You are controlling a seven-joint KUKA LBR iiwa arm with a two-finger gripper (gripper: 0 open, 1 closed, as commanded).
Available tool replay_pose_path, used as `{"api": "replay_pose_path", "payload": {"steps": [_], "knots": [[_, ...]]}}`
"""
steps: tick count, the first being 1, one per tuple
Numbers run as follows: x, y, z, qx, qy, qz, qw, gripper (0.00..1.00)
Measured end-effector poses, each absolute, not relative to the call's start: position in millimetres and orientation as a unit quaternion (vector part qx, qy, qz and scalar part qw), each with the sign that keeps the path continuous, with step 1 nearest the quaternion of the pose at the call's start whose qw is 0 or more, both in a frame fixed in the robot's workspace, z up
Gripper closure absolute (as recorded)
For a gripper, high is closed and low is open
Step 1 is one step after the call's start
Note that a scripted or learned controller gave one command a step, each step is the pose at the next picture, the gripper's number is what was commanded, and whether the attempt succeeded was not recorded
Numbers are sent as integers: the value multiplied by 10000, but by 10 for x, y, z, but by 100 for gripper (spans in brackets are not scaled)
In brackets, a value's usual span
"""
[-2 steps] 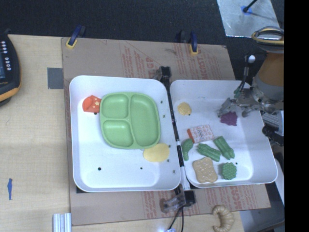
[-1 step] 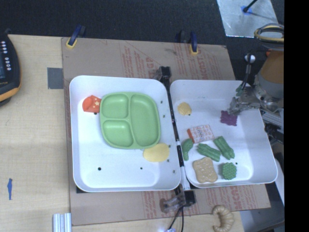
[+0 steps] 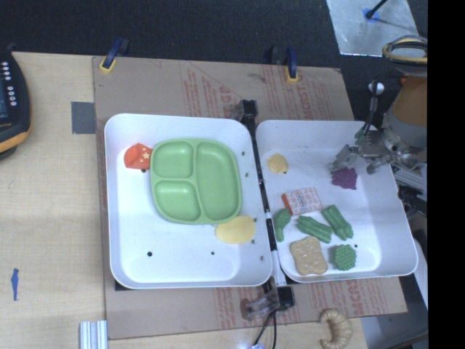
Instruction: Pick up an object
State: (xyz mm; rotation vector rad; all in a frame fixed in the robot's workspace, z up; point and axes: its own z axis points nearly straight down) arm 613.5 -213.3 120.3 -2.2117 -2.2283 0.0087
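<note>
In the right bin, toward its three o'clock edge, the gripper hangs over the white floor with its metal fingers splayed wide; nothing sits between them. Just below the fingertips, at about five o'clock from them, lies a small purple object, close to the fingers, though contact cannot be made out. At the bin's ten o'clock sits a pale yellow piece. Near the centre lies a red-and-white wrapper, and at six o'clock from it two green pickle-like pieces lie side by side at a slant. A tan cracker rests at the bin's seven o'clock, with a knobbly green ball just beside it at its three o'clock.

The left bin holds a green divided plate near its centre. A red piece lies touching the plate's nine o'clock rim, and a yellow lemon-like piece sits at its five o'clock corner.
</note>
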Motion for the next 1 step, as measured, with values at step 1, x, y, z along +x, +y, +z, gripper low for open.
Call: {"api": "replay_pose_path", "payload": {"steps": [1], "knots": [[6038,-2112,904,-7057,-7085,23,25,0]]}}
